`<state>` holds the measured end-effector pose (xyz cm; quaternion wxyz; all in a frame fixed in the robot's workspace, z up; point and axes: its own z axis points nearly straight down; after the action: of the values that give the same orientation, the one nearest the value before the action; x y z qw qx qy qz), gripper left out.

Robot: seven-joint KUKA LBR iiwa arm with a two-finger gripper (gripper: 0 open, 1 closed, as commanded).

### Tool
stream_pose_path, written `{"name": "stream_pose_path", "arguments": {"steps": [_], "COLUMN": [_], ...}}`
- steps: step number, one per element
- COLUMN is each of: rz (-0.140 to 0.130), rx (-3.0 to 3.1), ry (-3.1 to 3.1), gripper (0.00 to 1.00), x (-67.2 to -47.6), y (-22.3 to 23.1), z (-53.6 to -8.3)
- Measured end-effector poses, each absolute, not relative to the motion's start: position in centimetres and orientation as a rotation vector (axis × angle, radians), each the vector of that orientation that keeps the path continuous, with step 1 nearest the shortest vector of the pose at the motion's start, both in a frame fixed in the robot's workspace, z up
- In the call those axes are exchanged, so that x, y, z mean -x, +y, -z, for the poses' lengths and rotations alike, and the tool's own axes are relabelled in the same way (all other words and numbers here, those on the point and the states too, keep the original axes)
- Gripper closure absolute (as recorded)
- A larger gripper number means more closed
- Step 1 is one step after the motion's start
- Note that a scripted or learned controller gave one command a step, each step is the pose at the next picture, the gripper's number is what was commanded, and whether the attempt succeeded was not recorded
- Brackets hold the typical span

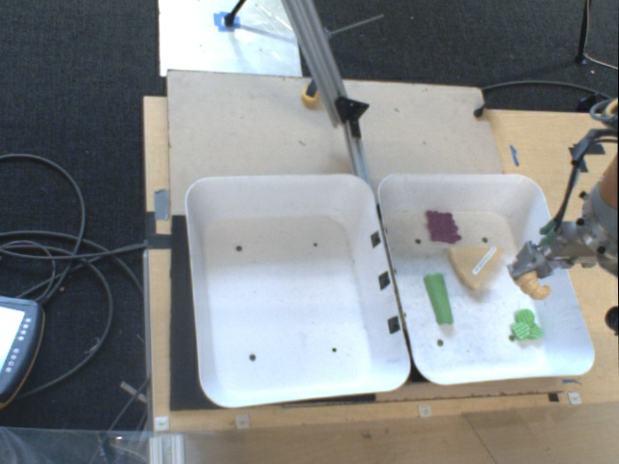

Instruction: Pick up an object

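A grey KUKA arm reaches in from the right over the right bin (571,351), one of two shallow white bins set side by side on a bench, its gripper (531,276) low above the bin's right-hand part. The finger ends read as a small dark and orange cluster; whether they are spread or closed cannot be told from this slanted overhead view, and nothing is visibly caught between them.

Four small objects lie in that bin. A tan wedge-shaped block (475,266) sits near the middle, just left of the gripper and the closest piece to it. A purple lump (443,225) lies just beyond the wedge toward the bin's far wall. A green cylinder (439,298) rests lengthwise toward the divider between the bins, and a small bright green ridged piece (525,327) lies nearer the front, below the gripper. The left bin (208,259) shows bare white floor with a few dark dots.

All four look like light toy-sized pieces, probably plastic or foam, unlikely to break if dropped. The wedge's sloped faces could squeeze out of a two-finger pinch, so its flatter opposing sides seem the safer hold. The cylinder would best be taken across its narrow width at mid-length. The ridged green piece offers texture but little bulk to close on.
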<state>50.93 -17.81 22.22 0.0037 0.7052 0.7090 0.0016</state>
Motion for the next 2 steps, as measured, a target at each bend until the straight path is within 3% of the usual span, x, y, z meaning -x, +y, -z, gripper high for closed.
{"name": "stream_pose_path", "arguments": {"steps": [1, 2], "rz": [-0.002, -0.006], "rx": [-2.214, -2.208], "ry": [2.226, 2.232], "gripper": [1.0, 1.0], "x": [-51.0, -52.2], "y": [-17.8, -12.7], "z": [-22.4, -23.6]}}
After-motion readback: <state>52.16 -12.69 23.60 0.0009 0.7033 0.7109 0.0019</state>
